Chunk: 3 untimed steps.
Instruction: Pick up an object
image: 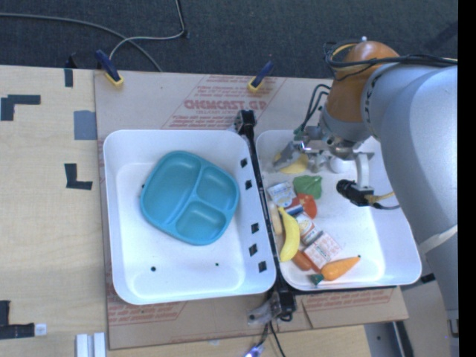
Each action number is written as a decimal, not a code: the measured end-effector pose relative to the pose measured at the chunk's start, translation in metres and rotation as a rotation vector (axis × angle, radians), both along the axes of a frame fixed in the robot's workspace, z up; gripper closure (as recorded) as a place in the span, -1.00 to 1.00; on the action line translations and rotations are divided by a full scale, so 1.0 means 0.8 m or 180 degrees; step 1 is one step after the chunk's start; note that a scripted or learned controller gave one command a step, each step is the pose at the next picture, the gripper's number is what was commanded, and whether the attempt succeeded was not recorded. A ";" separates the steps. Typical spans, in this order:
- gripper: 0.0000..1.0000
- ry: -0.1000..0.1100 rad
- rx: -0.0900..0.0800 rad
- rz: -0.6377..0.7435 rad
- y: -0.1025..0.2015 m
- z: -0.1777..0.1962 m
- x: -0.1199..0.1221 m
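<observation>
Leftward, blue plate [190, 196], rightward, banana [289, 234], carrot [338, 268]

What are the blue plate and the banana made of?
The blue plate looks like smooth plastic: one even colour, with moulded sections. The banana is probably a plastic toy, judging by its uniform, slightly glossy yellow, though a real one can't be ruled out.
</observation>
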<state>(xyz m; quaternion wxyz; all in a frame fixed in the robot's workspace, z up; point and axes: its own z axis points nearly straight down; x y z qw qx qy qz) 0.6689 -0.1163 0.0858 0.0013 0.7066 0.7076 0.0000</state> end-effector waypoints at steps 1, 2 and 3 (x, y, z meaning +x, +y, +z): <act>-1.00 0.0004 0.0002 0.0001 0.028 -0.001 0.000; -1.00 0.0003 0.0002 0.0002 0.025 -0.001 0.000; -1.00 0.0003 0.0001 0.0001 0.025 -0.001 0.000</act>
